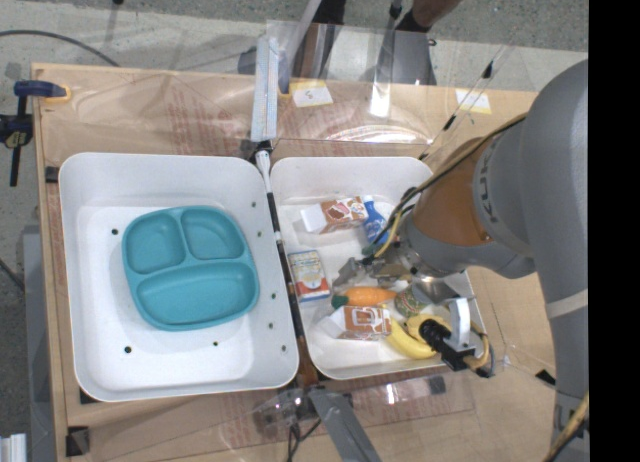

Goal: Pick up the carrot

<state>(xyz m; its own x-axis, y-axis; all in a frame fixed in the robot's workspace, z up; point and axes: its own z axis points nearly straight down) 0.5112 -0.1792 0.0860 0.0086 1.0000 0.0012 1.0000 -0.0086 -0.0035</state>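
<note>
The carrot [366, 297] is a short orange piece lying in the right bin [340, 172], towards its front middle. My gripper [372, 270] hangs low over that bin, just behind the carrot and very close to it. From this angle I cannot see whether it touches the carrot. The grey arm with its orange band [450, 215] reaches in from the right and hides the bin's right side.
Around the carrot lie a brown snack packet [366, 322], a banana [407, 340], a small carton [309, 275], and another packet [344, 212] beside a blue item [374, 216]. The left bin [90, 190] holds a teal divided plate [190, 265].
</note>
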